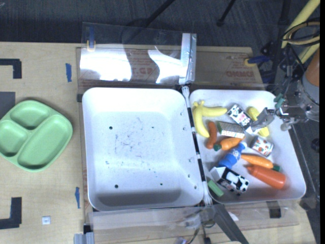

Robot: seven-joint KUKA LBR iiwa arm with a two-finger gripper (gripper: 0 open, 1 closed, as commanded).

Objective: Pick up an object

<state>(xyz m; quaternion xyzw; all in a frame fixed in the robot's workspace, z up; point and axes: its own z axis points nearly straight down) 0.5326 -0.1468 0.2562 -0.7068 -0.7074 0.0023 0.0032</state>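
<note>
where toys crowd, pincer point(265, 117) hovers.

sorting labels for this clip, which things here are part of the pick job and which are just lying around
Part of the job:
- gripper, above the right bin
- toys in that bin: banana, carrots, orange bottle, blue bottle, dice

Just lying about:
- green divided plate on the bench
- left bin
- clear panel behind it

robotics lab: wooden bench point(40, 75), taped markers, white bins point(96, 151), tripod legs point(228, 6)
</note>
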